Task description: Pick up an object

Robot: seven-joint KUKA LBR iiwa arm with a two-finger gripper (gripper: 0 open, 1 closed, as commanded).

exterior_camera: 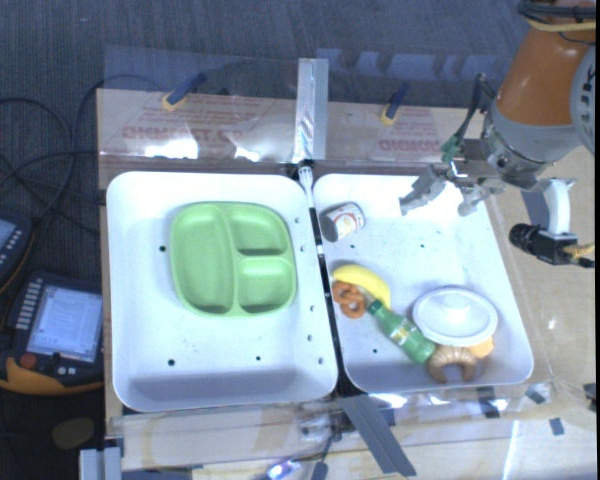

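At the front of the right bin (500, 268) sits a brown croissant (458, 361), curved and bumpy. A round white bowl (457, 314) lies upside down, touching it; the bowl looks smooth and shiny. Beside the bowl is a green bottle (402, 333), lying on its side, thin and slanted. Its neck points to a small orange pretzel (347, 297), which touches a yellow banana (366, 283). The banana is short and bent, and it looks like plastic.

Farther back, near the wall between the bins, a little silver can (342, 220) lies on its side.

The left bin (140, 268) holds a light green plate (233, 258) with three parts. It is square with round corners.

At the back of the right bin, the end effector (443, 190) hangs above the white floor. Its two grey fingers are spread apart and hold nothing. The can is to its left, close by but not touching. The banana, bottle, bowl and croissant all lie nearer the front, well apart from it. The arm (542, 78) above it is orange and grey.
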